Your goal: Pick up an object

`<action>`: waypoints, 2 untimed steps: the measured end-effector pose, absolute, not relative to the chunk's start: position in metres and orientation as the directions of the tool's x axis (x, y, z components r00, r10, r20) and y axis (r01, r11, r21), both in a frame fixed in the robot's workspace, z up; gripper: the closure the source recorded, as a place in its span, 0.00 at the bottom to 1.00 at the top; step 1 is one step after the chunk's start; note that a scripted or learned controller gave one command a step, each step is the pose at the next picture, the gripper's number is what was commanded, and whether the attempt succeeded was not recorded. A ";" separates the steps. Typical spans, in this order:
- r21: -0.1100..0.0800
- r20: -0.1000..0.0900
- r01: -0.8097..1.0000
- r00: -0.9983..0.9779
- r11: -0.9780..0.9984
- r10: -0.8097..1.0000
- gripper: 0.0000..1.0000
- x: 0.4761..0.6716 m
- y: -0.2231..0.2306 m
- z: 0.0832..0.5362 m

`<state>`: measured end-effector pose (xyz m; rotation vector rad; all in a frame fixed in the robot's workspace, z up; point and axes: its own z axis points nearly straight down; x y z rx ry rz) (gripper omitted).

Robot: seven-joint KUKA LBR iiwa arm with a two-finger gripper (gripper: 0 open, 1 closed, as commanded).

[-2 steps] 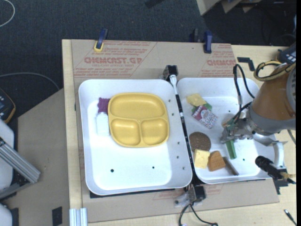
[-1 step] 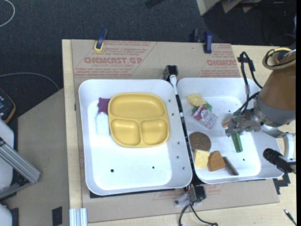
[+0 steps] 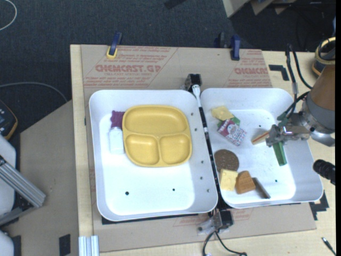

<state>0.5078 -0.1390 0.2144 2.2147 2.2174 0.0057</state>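
Yellow tray on white, bright scraps next door.

Left bin (image 3: 101, 159) plain white, carrying a mustard-yellow divided tray (image 3: 156, 134), a magenta piece (image 3: 117, 118) and a white bottle (image 3: 115, 141). Right bin (image 3: 303, 180) white too: pale yellow block (image 3: 228, 179), tan wedge (image 3: 245, 182), brown disc (image 3: 226, 158), red-and-white printed packet (image 3: 231, 131), green stick (image 3: 279, 153). Table (image 3: 80, 116) tan with red lettering.

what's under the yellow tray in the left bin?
A purple item and a white one poke out from the yellow tray's left edge in the left bin. Anything further beneath is covered.
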 end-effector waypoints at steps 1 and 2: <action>0.005 -0.002 1.000 -0.001 0.001 1.000 1.00 0.509 -0.139 0.226; -0.002 0.002 1.000 -0.004 0.004 1.000 1.00 0.499 -0.090 0.233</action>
